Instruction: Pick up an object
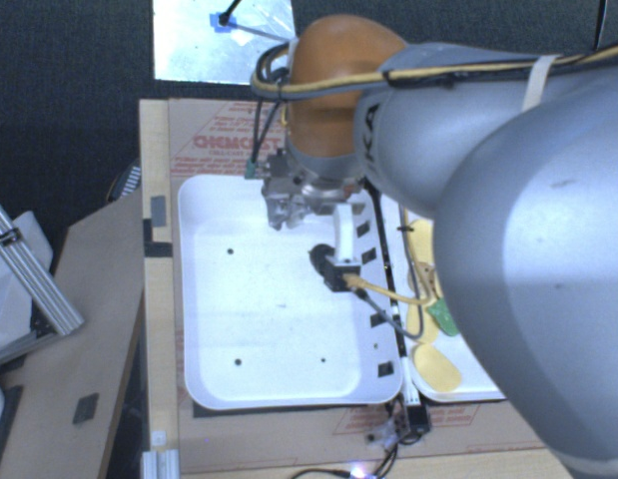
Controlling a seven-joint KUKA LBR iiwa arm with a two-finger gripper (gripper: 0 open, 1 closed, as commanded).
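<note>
Gripper [280, 211] sits at 12 o'clock over left bin [214, 382]; can't tell its opening or any load. Retarget: yellow piece [437, 368] lies 5 o'clock, right bin.

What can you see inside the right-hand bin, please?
In the right bin lie a yellow piece near its front corner and a green piece behind it. The arm covers the rest of that bin.
</note>
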